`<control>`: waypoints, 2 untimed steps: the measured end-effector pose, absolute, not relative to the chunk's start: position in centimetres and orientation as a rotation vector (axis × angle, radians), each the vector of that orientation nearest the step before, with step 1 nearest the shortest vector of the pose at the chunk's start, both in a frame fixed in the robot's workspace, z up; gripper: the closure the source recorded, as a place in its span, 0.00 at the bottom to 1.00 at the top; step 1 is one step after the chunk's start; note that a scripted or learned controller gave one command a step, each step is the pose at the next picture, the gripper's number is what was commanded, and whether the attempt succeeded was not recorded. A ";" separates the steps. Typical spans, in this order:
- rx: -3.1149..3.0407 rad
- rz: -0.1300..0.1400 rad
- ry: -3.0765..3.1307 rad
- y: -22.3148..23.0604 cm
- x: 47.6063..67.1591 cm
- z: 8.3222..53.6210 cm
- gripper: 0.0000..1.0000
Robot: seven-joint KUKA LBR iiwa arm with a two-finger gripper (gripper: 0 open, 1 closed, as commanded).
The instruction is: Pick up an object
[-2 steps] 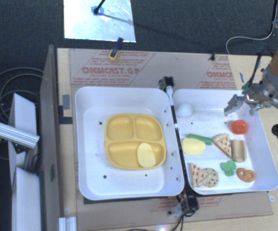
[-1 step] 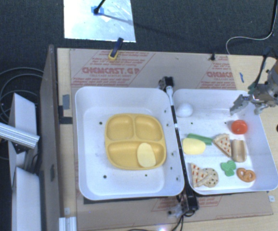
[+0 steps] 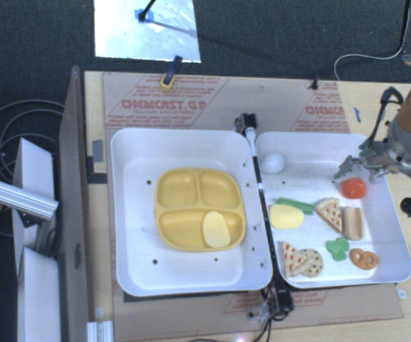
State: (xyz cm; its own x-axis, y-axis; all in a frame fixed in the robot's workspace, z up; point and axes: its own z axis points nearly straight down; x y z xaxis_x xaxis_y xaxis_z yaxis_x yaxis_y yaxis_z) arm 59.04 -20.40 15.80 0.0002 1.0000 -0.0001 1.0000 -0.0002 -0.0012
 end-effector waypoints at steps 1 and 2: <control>-2.222 -0.001 -2.220 -20.5 57.6 8.1 0.00; -2.222 0.000 -2.220 -20.0 56.1 8.4 0.00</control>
